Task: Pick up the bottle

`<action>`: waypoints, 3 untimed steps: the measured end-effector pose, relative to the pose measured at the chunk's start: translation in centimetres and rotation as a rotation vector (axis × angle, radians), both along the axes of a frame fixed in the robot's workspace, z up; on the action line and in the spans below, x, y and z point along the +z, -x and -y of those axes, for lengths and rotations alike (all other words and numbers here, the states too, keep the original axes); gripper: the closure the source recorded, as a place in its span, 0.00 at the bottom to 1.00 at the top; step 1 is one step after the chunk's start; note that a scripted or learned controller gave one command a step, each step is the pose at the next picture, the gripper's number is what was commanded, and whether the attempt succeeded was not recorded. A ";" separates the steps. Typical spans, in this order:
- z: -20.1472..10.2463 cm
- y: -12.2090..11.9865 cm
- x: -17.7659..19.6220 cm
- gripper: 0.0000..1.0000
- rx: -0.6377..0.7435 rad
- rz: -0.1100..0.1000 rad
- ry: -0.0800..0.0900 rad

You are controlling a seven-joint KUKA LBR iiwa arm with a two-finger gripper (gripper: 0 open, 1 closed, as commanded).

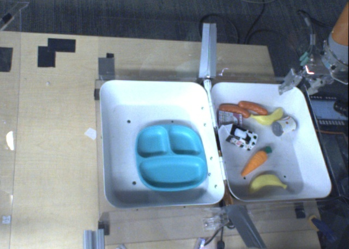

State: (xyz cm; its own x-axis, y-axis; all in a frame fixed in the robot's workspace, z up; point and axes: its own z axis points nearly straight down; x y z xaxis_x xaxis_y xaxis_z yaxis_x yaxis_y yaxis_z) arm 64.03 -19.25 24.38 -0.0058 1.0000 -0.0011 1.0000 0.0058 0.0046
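Observation:
The bottle is small, grey and white, and lies on its side in the right bin, just right of a yellow banana. My gripper hangs over the bin's far right corner, up and to the right of the bottle and apart from it. It is open, with nothing between its fingers. The grey arm with its orange band comes in from the upper right.
The right bin also holds two sausages, a black-and-white cow toy, a carrot and a second banana. A blue divided plate lies in the left bin. A metal post stands between the bins.

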 end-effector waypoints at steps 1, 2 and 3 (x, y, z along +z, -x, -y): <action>1.2 -3.0 -6.6 0.00 -0.040 0.000 0.001; 0.2 -3.1 -13.4 0.00 -0.044 0.003 0.001; 0.1 -3.4 -12.1 1.00 -0.037 0.009 0.004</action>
State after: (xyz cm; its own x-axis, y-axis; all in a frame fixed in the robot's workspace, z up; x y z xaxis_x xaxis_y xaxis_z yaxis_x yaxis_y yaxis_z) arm 67.38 -19.33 12.24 0.0309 0.9995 -0.0048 0.9994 -0.0309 0.0138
